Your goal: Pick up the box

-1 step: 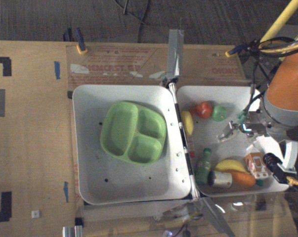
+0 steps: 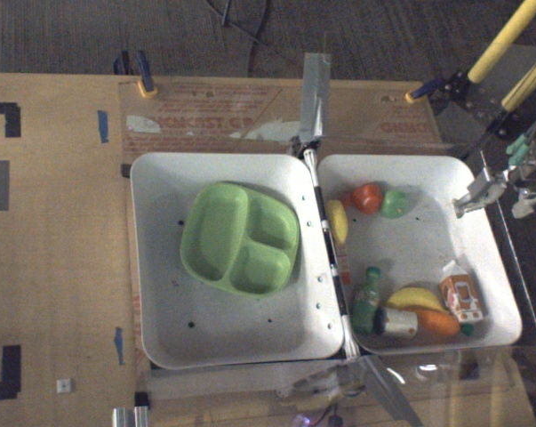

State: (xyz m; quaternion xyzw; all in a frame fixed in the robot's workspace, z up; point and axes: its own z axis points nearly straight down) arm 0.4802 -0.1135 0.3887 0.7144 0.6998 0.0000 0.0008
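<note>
The box (image 2: 461,297) is a small orange and white carton. It lies in the right bin (image 2: 428,172) near that bin's right wall, toward the front corner. My gripper (image 2: 474,199) hangs over the right bin's far right side, well behind the box and apart from it. Nothing shows in its grasp. It is too small and blurred to tell how it stands.
An orange carrot (image 2: 436,323), a yellow banana (image 2: 413,297), a small can (image 2: 396,323) and a green bottle (image 2: 367,296) lie just left of the box. A red tomato (image 2: 367,197), a green fruit (image 2: 394,205) and a yellow fruit (image 2: 337,221) sit farther back. A green divided plate (image 2: 241,237) lies in the left bin (image 2: 161,318).
</note>
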